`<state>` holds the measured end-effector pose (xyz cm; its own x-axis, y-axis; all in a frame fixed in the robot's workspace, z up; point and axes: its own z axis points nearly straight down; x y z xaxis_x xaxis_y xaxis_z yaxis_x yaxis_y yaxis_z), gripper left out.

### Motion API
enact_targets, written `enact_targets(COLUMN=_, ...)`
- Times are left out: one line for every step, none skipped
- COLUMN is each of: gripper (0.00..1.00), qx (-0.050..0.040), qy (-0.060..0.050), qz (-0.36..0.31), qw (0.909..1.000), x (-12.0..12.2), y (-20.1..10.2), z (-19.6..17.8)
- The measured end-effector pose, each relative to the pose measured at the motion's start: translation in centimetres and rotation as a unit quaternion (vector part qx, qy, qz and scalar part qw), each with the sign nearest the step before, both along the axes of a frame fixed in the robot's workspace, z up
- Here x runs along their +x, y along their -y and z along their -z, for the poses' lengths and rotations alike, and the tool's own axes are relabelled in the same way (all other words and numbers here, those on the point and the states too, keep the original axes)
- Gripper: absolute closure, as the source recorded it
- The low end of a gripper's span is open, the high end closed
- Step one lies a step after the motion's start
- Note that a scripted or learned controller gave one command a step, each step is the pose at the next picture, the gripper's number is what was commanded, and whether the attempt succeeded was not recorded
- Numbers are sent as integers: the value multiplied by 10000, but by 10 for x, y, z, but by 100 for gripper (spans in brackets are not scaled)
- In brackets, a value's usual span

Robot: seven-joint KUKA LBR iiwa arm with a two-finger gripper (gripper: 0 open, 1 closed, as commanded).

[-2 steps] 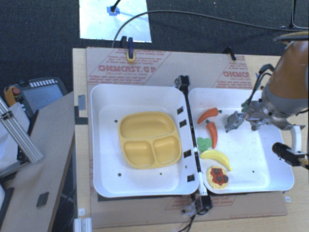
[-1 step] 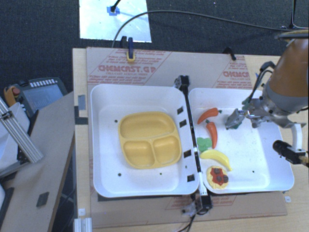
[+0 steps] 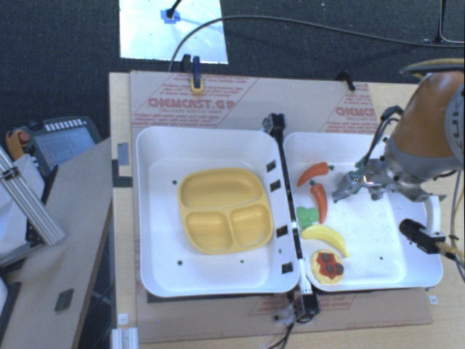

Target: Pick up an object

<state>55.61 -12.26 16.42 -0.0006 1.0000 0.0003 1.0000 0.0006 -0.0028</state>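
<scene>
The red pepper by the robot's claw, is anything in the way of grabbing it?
Nothing visible is. The gripper hangs just right of the red pepper in the right bin, with bare white floor between them. Another red pepper lies above it and a green piece touches its lower end, both on other sides.

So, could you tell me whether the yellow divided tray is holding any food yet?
Empty. All three compartments of the yellow divided plastic tray in the left white bin show bare yellow.
</scene>
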Motion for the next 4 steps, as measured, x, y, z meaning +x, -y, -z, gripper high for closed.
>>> enact_targets(gripper=0, qx=4, qy=-5, qz=1, qw=10000, x=3, y=-1, z=63)
enact_targets(gripper=0, qx=1, qy=11, qz=0, qw=10000, x=3, y=-2, z=80)
enact_targets(gripper=100, qx=-4, qy=27, qz=3, qw=10000, x=4, y=-1, z=69)
enact_targets(gripper=100, qx=-7, qy=52, qz=-20, qw=10000, x=8, y=-8, z=7)
